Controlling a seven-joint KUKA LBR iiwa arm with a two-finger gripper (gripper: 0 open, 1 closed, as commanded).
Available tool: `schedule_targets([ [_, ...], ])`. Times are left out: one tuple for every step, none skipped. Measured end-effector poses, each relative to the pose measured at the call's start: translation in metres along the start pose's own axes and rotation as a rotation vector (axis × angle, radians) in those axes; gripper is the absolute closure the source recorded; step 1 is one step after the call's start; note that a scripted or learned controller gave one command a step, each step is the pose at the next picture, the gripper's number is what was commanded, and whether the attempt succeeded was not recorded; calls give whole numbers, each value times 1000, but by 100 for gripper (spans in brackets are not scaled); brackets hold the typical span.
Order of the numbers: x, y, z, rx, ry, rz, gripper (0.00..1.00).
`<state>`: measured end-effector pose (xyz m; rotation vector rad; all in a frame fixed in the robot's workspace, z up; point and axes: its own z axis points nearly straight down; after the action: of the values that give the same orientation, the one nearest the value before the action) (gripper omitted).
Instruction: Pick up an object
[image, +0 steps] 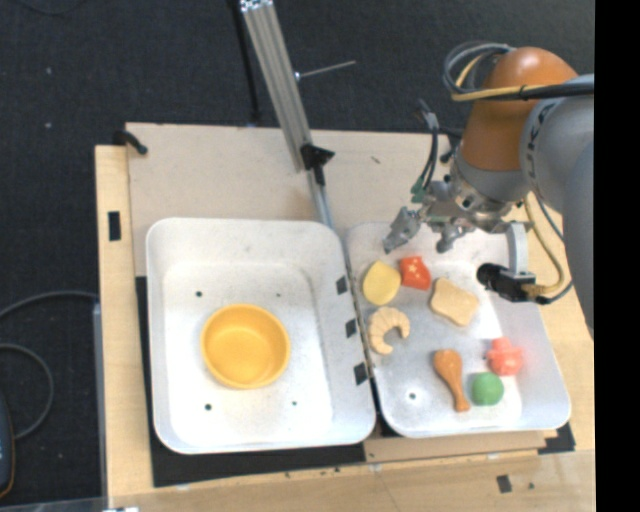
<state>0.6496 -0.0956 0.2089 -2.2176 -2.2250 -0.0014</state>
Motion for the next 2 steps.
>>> schedule_targets([
  [0, 0, 0, 0, 0, 0, 0],
  [-6, -2, 62, 4, -4, 4, 0],
])
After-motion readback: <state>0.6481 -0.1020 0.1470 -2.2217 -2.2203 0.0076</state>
